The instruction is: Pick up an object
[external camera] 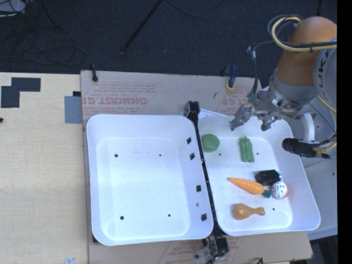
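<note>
The gripper [253,118] hangs with its fingers spread apart and nothing between them, over the upper rim of the right bin [308,202], right of frame centre. Below it, with bare floor around, the green cucumber [246,149] lies with its long axis near vertical. The carrot [247,185] at lower right points up-left.

light: bright, even, from overhead
shadows: soft, faint
glare: white bins [143,125] slightly washed out
focus: a bit soft, low-res
</note>
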### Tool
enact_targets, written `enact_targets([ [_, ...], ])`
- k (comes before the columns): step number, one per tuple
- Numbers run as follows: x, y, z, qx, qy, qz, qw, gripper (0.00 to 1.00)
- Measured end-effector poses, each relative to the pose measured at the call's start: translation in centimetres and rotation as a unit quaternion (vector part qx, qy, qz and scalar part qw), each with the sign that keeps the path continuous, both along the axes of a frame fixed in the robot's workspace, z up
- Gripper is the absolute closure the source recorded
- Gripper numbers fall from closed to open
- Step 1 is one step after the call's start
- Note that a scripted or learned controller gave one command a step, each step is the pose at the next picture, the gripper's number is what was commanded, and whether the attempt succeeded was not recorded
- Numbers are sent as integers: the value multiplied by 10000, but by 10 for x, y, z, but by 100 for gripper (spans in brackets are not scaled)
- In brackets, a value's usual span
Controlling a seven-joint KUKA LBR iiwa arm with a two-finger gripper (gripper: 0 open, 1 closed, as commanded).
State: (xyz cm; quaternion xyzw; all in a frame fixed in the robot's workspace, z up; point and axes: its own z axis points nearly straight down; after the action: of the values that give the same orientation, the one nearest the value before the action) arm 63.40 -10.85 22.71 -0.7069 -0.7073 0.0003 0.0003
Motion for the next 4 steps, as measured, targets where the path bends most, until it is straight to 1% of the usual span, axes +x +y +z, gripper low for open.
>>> enact_targets([
  [1,0,0,10,3,5,6,10000,100],
  [2,-88,-1,5,10,43,-13,10000,100],
  [3,-113,60,106,12,-38,34,10000,100],
  [4,-111,103,188,5,-32,26,10000,100],
])
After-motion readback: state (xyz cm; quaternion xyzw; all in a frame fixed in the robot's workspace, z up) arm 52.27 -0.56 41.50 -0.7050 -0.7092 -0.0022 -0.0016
